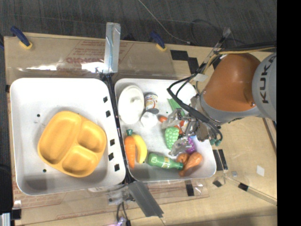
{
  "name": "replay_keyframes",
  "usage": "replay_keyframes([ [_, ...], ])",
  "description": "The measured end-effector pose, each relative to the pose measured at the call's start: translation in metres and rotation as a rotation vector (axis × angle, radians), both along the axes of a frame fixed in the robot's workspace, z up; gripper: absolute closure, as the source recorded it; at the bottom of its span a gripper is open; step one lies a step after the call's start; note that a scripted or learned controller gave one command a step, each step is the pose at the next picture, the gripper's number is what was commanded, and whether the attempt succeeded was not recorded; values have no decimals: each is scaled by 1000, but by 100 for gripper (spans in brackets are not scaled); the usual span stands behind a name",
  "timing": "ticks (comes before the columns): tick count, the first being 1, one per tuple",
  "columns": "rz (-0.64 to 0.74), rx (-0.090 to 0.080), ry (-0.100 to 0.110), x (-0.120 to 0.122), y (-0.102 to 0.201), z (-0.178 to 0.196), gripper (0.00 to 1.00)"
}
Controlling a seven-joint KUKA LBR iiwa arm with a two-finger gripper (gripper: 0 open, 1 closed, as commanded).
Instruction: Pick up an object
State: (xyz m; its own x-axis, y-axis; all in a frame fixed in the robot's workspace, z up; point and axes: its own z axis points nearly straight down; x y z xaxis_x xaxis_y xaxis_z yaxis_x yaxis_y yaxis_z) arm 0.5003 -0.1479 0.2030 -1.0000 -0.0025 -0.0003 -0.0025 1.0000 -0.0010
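Hovers low over purple grapes [189, 146] beside green bottle [164, 161], claw [181, 136] spread unclear; best dropped straight, clamped on grapes only.

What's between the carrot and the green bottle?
A yellow banana lies between the carrot and the green bottle, seen in the camera view.

A wooden bench [263, 164] carries two shallow white bins side by side. The left bin [23, 107] holds a yellow divided tray [71, 142] with three compartments, lying near the middle. Blue clamps [21, 36] grip the bench's far edge, and a strip of silver tape [112, 48] runs up from the seam between the bins. A thin cable [155, 20] trails across the dark carpet [61, 6] beyond the bench.
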Motion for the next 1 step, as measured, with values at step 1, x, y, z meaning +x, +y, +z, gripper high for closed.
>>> replay_keyframes([
  [1, -166, 3, 7, 21, -13, -107, 0],
])
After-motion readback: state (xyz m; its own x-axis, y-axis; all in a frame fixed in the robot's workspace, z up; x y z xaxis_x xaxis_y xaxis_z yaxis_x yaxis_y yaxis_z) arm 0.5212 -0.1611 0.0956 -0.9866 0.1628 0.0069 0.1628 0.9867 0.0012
